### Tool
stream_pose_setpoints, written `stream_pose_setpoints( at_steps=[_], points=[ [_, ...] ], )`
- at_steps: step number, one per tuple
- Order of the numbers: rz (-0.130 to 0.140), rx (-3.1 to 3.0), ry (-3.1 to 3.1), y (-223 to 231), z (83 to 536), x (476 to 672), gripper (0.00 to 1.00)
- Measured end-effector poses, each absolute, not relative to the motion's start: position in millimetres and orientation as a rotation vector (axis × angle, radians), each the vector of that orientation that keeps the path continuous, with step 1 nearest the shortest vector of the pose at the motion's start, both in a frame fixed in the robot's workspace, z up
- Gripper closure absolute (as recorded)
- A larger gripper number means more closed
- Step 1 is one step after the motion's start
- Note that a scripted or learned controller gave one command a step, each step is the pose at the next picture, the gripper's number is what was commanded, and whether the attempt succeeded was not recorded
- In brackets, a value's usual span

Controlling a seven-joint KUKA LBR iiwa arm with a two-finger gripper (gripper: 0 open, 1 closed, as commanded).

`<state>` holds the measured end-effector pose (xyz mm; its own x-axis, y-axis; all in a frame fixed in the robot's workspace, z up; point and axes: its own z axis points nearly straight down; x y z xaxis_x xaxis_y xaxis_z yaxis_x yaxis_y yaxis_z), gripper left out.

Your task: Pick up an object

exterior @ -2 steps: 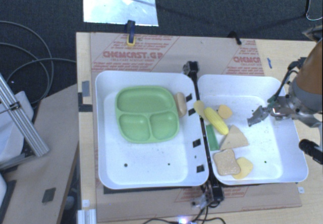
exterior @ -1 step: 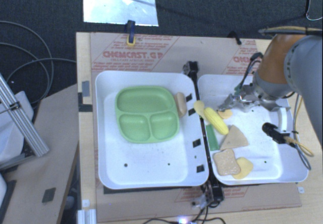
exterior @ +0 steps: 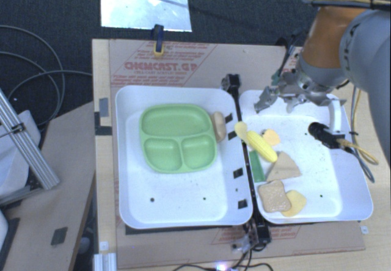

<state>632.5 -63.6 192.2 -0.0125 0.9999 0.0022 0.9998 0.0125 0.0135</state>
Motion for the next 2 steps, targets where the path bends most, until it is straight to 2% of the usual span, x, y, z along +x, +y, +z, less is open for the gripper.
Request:
stream_pose_setpoints(
  at_steps=[1, 2],
  points=[
    [0.009, 2.208, 2.237, 24.4, 214.1, 583.1, 0.00],
    [0.018, 2.206, 2.232, 75.3, 321.3, 529.1, 0.00]
  ],
)
